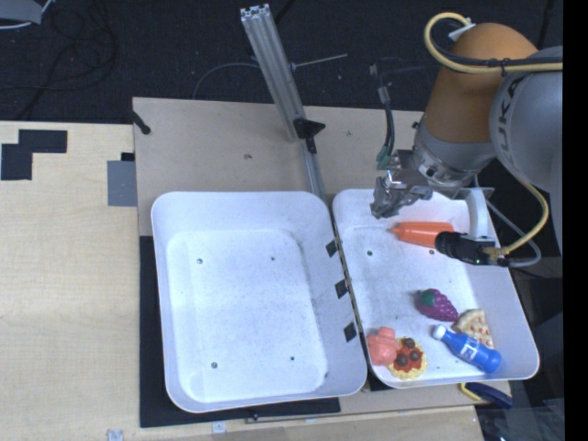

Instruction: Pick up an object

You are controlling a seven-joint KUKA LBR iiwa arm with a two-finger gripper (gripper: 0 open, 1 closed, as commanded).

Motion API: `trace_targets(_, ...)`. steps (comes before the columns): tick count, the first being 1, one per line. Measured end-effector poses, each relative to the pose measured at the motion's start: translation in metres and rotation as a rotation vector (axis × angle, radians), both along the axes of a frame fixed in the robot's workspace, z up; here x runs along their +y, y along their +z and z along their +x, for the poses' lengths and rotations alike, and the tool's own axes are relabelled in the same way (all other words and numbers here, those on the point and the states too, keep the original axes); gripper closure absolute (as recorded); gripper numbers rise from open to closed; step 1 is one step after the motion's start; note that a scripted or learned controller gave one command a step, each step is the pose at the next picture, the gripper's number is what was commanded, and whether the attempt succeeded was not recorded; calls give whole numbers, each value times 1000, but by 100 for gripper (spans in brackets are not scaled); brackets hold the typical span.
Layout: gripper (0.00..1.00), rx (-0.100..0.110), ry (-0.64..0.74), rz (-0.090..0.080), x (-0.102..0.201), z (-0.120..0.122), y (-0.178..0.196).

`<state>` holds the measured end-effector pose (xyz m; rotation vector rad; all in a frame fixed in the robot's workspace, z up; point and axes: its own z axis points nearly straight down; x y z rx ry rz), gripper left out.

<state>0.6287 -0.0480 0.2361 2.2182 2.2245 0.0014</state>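
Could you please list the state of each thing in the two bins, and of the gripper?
Grey two-finger gripper: above the right bin's far edge, holding nothing visible.
Orange toy carrot: lying flat, just beside the gripper.
Purple toy grapes: lying loose.
Blue plastic bottle: on its side.
Left white bin: level on the bench.
Right white bin: holding the toys.

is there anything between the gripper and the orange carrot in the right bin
Nothing visible stands in the way. The gripper sits near the far edge of the right bin, just left of the orange carrot, with bare bin floor between them. The purple grapes, blue bottle and other toys lie nearer the camera, off that path.
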Motion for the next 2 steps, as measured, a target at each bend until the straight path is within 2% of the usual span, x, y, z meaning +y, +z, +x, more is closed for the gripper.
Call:
trace_targets(1,100,2,1,0,49,-13,-9)
trace_targets(2,100,2,0,0,101,-11,-16)
